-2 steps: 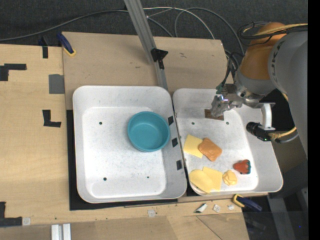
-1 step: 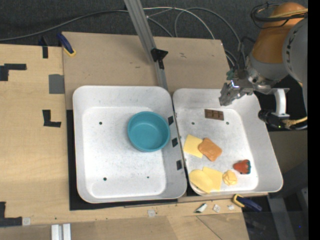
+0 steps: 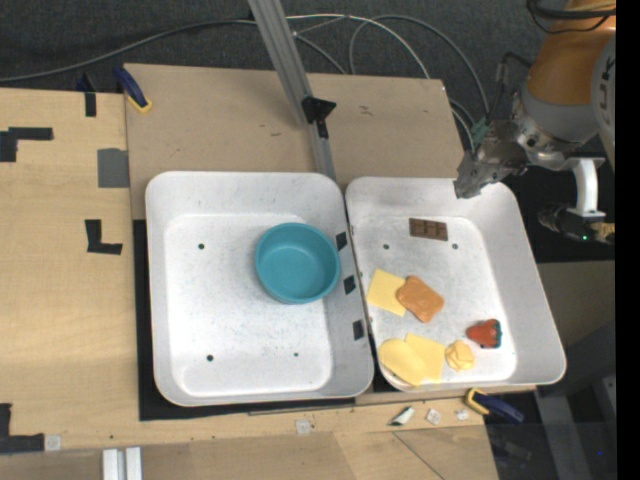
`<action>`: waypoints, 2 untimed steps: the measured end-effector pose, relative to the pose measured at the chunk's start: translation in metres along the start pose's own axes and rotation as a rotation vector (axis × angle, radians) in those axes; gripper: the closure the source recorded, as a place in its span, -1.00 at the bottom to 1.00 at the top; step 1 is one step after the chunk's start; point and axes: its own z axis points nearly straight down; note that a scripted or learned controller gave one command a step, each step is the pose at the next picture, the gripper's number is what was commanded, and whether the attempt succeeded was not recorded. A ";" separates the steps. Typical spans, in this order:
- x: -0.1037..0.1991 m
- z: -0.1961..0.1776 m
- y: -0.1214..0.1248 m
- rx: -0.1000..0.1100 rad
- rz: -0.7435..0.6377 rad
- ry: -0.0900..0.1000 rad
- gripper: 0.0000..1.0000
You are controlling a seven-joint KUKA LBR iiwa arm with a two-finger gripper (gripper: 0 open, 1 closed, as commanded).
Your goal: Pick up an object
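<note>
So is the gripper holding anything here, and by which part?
Nothing is held. The gripper hangs over the right bin's far right corner, nothing between its fingers.

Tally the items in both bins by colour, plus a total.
Blue: 1, bowl in the left bin
Yellow: 3, square slice, larger piece, small lump, all in the right bin
Orange-brown: 1, bread-like piece
Dark brown: 1, flat bar
Red: 1, small item
Total: 7

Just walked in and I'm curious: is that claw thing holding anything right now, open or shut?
Gripper: cannot be told; it hangs over the far right corner of the right bin, with nothing seen in it.
</note>
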 end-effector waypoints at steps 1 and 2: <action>0.048 0.012 0.013 0.005 -0.004 0.002 1.00; 0.095 0.012 0.012 0.006 -0.004 0.002 1.00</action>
